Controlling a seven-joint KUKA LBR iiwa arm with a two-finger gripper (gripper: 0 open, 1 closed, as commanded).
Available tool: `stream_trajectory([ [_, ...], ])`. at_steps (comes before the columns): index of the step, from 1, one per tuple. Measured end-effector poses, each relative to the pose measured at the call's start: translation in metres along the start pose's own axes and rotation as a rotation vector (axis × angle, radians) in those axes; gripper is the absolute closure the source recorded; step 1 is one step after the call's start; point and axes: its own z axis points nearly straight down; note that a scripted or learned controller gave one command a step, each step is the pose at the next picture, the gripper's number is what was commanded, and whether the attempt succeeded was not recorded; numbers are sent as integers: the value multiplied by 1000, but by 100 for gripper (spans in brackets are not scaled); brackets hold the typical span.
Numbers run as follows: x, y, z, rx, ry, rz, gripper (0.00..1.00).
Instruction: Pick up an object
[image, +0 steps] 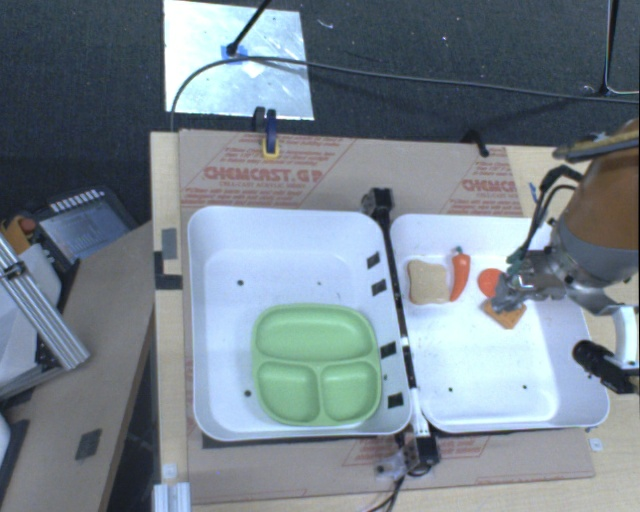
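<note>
In the right bin (500, 400) lie a slice of toast (429, 282), an orange-red carrot (460, 274), a red-orange round piece (488, 281) and a brown cracker-like piece (506, 316). My gripper (516, 291) hangs over the bin's upper right part, right above the red-orange piece and the brown piece. It partly hides both. I cannot tell whether it touches either of them.
The left bin (230, 250) holds a green divided plate (315, 362). A black divider with clips (392, 310) runs between the bins. The arm (600, 230) fills the right edge. A cable (420, 78) crosses the dark floor behind the bench.
</note>
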Motion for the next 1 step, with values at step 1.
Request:
stream_trajectory([
  [1,46,-1,9,2,2,-4,100],
])
